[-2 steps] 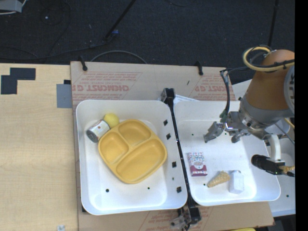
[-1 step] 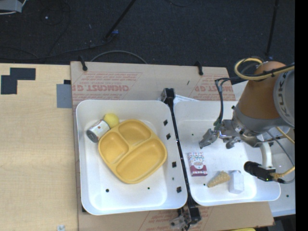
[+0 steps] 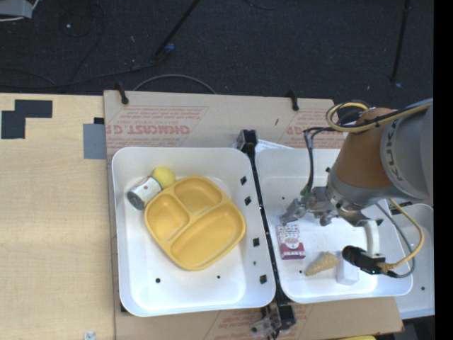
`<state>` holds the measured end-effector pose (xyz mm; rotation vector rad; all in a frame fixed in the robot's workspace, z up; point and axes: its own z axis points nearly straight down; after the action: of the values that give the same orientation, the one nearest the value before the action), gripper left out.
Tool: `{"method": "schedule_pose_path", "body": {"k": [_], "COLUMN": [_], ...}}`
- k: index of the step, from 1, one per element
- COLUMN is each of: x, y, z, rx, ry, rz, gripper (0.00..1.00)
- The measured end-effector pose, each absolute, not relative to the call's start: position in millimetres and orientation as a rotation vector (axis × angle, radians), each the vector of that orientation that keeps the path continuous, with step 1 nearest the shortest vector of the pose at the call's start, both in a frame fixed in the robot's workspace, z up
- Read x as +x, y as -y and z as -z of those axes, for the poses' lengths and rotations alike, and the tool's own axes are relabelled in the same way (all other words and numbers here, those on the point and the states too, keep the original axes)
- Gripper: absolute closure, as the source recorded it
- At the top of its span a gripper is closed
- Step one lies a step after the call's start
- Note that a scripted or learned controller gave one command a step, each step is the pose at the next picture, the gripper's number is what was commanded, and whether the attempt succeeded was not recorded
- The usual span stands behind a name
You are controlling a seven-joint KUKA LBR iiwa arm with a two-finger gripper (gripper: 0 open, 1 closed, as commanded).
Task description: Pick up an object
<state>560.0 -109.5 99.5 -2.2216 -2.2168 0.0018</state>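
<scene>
Take the divider [image 3: 256, 211] between the two bins as your landmark. Nearest you, right of it in the right bin [image 3: 297, 165], lie a small red-and-white carton [image 3: 289, 241] just beside the divider and, further right, a tan cone [image 3: 320, 263] next to a white block [image 3: 346, 274]. Just above the carton hangs the gripper [image 3: 291, 212] — its fingers stand slightly apart with nothing between them, clear of the carton. Left of the divider, in the left bin [image 3: 134, 275], you see a yellow tray [image 3: 194, 221] with three compartments; at its upper left lie a silver can [image 3: 144, 192] and a yellow ball [image 3: 164, 176] — touching each other.
</scene>
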Motion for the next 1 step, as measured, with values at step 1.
{"method": "schedule_pose_path", "body": {"k": [1], "x": [559.8], "y": [110.8], "z": [-112.4], "rx": [-2.226], "ry": [2.213], "rz": [-0.002], "gripper": [1.00]}}
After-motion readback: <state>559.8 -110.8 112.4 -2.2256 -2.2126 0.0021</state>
